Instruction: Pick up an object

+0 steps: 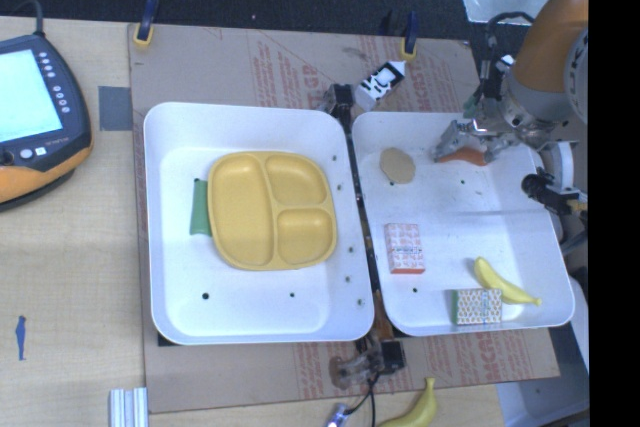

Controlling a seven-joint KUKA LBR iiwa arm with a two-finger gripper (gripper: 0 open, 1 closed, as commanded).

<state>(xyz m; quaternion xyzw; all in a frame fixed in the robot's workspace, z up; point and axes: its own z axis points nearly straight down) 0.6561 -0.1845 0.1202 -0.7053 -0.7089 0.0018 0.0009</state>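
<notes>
Gripper (468, 143) sits low at right bin (452, 205) far edge w/ fingers spread around an orange object (466, 157), not visibly clamped, so closing off-centre could prob. squirt it out vs. bin wall.

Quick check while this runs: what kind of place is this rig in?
Likely a robotics lab bench for pick tests: two white bins clamped to a board, a teach pendant at the left, toy items such as a banana and yellow tray.

Two white bins (160, 215), one yellow tray (272, 210), two bananas (505, 284), two small boxes (404, 247), one tan disc (397, 165).
</notes>
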